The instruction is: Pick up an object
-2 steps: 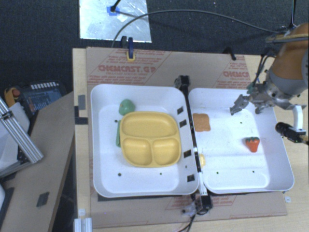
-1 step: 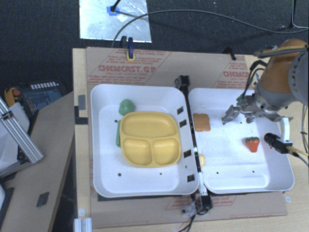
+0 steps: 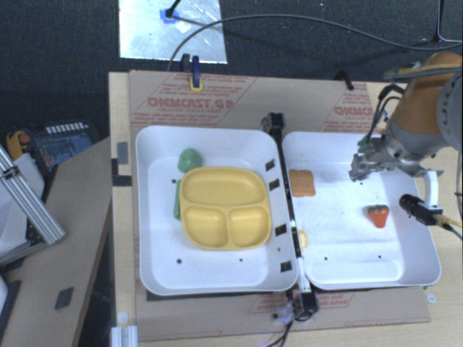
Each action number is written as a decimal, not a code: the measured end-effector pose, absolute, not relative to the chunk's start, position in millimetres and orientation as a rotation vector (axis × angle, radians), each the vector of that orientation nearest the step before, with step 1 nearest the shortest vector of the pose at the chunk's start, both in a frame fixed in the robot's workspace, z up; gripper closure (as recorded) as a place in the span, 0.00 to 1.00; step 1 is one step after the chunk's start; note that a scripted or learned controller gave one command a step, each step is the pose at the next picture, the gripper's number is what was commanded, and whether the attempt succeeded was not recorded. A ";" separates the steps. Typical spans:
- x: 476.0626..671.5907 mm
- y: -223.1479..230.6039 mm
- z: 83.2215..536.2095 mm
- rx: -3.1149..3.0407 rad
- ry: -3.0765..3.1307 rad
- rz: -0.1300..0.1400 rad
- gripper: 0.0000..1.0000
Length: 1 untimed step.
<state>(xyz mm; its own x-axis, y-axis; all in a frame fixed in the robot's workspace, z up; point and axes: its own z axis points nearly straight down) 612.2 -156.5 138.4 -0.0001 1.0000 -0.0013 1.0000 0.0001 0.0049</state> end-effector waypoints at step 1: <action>606.8 -163.5 197.3 2.218 2.215 0.006 1.00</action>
